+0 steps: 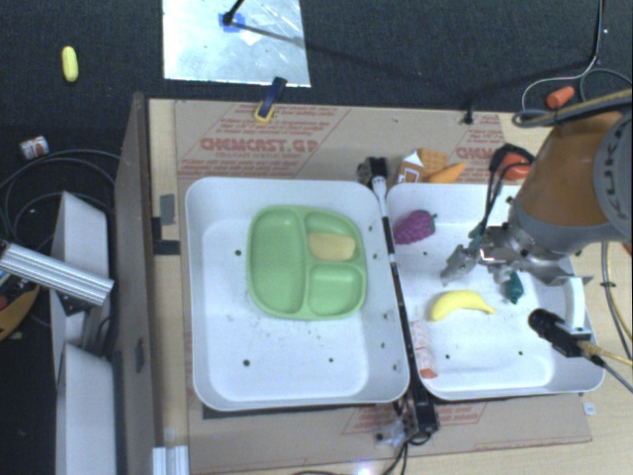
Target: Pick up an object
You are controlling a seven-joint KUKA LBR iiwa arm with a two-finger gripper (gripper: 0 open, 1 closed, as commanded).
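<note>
My two-finger metal gripper (467, 261) hangs at right of centre in the frame, fingers spread and holding nothing. Just below it, in the right white plastic bin (495, 376), lies the small yellow plastic banana (460, 305). I judge it light, stiff and somewhat slick; I'd grip across its curved middle. It's glossy yellow and crescent-shaped. A purple toy grape bunch (414, 226) sits at upper left.
</note>
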